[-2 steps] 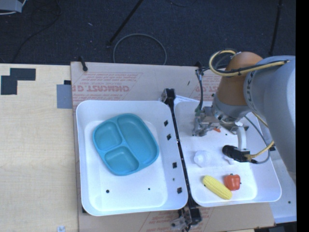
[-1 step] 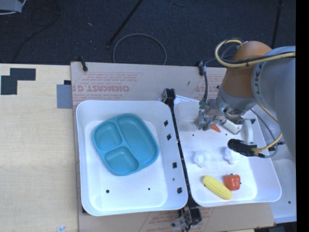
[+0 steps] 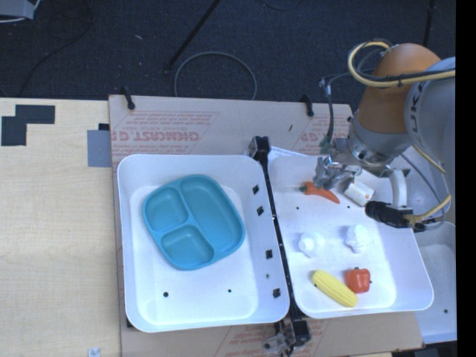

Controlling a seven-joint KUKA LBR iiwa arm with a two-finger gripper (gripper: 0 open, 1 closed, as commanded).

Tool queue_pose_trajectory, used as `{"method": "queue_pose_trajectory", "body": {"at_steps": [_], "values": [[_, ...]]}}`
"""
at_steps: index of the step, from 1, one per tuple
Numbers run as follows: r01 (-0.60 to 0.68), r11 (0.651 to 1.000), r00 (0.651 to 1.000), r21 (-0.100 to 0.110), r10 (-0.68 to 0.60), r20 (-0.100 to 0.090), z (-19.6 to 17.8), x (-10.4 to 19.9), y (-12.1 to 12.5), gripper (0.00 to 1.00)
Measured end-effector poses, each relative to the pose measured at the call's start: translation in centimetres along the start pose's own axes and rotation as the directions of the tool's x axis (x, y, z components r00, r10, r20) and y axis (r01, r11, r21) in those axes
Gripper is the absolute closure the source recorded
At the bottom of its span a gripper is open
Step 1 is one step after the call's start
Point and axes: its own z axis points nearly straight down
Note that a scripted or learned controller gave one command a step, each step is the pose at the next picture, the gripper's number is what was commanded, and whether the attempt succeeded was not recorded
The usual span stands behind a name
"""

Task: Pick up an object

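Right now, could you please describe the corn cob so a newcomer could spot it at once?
Look in the right-hand white bin, at its near edge. The corn cob lies there at a slant beside a small red pepper. It is the only yellow, long, bumpy thing there.

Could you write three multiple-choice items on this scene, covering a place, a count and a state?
1. Where does the blue divided plate lie?
A. left bin
B. right bin
C. cardboard

2. How many white lumps lie in the right bin?
A. one
B. two
C. four

3. How does the hand stand?
A. parked over the left bin
B. low at the carrot
C. beside the corn

Key: A, the plate rests in the left bin; B, two lumps lie mid-bin; B, it sits just above the carrot.
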Motion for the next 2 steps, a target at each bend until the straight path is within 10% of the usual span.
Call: {"method": "queue_pose_trajectory", "body": {"at_steps": [1,2], "values": [[0.003,1.0,1.0,-0.002,-0.003,0.0,-6.2,0.4,0.1,1.0],[0.005,1.0,1.0,0.007,-0.005,-0.002,-4.8,5.7,-1.4,1.0]]}}
